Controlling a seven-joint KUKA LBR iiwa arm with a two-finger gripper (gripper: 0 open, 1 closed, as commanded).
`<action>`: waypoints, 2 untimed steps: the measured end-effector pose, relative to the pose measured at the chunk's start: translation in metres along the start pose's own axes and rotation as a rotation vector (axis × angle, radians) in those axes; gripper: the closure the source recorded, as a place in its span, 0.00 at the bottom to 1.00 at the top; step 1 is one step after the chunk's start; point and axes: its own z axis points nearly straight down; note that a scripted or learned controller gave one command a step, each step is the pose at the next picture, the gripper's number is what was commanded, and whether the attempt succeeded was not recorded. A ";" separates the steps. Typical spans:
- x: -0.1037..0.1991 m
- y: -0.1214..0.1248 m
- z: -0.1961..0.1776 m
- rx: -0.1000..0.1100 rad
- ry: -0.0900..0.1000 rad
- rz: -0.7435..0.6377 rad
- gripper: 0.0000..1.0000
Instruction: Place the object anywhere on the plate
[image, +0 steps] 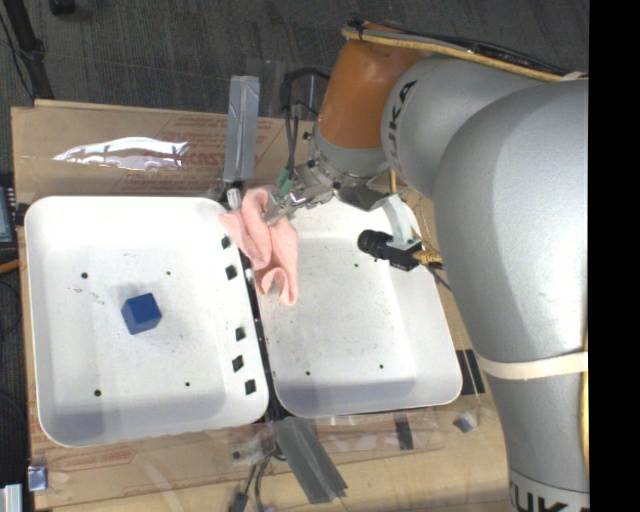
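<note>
The grey arm (500, 200) fills the right side, bent over the right bin (350, 370), whose near floor lies open. Its gripper (285, 200), at the far end of the ridge between bins, pinches a pink cloth (272, 245) that hangs over the right bin's far-left corner. A blue cube (141, 312) sits mid-floor in the left bin (60, 400), well apart from its walls.

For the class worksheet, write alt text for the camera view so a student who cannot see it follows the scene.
A grey and orange robot arm's gripper lifts a pink cloth that dangles over the divide between two white bins. A blue cube sits in the left bin; the right bin lies under the arm.
</note>
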 end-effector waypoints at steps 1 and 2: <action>0.000 0.001 -0.039 0.000 0.001 -0.006 1.00; 0.040 -0.016 -0.032 0.001 0.000 -0.412 1.00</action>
